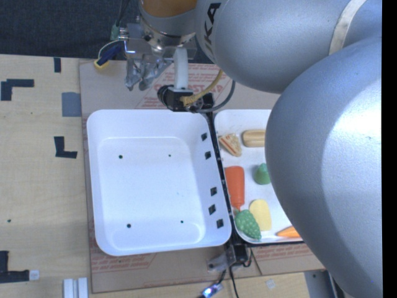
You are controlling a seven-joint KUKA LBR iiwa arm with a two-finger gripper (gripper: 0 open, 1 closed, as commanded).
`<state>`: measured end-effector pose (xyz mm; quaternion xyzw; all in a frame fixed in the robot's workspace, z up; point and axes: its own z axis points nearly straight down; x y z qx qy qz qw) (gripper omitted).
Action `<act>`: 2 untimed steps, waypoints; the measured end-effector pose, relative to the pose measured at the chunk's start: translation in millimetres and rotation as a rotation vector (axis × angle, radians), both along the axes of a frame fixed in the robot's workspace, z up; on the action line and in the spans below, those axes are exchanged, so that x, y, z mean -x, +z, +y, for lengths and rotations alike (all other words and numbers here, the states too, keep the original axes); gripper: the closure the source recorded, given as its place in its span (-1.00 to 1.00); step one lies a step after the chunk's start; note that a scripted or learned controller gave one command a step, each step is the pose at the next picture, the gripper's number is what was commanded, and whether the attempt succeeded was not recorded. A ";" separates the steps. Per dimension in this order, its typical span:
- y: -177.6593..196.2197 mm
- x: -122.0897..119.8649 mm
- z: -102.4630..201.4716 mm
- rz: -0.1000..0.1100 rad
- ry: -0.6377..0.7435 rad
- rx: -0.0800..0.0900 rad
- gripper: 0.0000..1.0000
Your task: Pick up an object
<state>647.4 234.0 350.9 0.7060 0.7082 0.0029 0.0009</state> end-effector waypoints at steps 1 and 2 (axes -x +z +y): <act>-78.2 -1.3 -0.9 0.014 -0.001 0.007 1.00; 4.2 30.9 0.3 0.000 0.001 -0.001 1.00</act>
